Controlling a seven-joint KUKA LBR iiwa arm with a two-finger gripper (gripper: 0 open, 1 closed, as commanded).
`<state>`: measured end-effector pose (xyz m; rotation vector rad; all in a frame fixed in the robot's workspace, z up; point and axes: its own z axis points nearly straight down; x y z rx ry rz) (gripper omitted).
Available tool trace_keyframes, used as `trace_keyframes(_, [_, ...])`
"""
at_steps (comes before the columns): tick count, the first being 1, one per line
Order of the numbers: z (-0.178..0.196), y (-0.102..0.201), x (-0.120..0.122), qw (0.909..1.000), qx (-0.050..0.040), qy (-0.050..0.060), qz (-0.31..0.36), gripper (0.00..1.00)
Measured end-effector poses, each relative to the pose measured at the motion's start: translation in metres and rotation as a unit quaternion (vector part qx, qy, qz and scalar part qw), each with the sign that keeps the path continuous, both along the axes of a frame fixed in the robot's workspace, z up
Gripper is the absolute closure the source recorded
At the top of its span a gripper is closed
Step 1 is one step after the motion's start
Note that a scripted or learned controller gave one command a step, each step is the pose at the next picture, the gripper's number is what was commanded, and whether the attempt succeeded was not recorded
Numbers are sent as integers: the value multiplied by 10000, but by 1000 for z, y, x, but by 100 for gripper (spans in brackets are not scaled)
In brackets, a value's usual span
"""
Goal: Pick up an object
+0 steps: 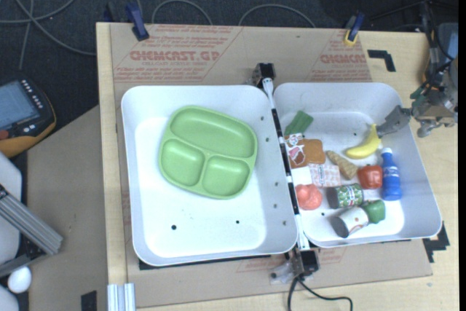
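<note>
The end effector (397, 120), its opening indiscernible and holding nothing visible, hovered at the right bin's (408, 226) far edge beside the banana (362, 147), evidently approaching; descent onto it remained.

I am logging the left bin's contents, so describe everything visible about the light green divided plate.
The light green divided plate looks like smooth matte plastic, a rounded shape with three shallow compartments: one long section along its far side and two smaller ones side by side nearer the camera. It lies flat, right side up and slightly rotated, in the upper middle of the left white bin. All compartments look bare. Only the bin floor touches it.
</note>
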<state>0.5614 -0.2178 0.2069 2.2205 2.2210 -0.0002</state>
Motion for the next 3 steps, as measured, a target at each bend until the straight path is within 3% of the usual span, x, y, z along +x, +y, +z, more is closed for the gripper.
trace_keyframes(1, [-123,14,22,10000,6,5,5,0])
trace_keyframes(2, [-112,14,23,10000,-1,-7,11,100])
trace_keyframes(3, [-112,14,23,10000,0,-6,10,0])
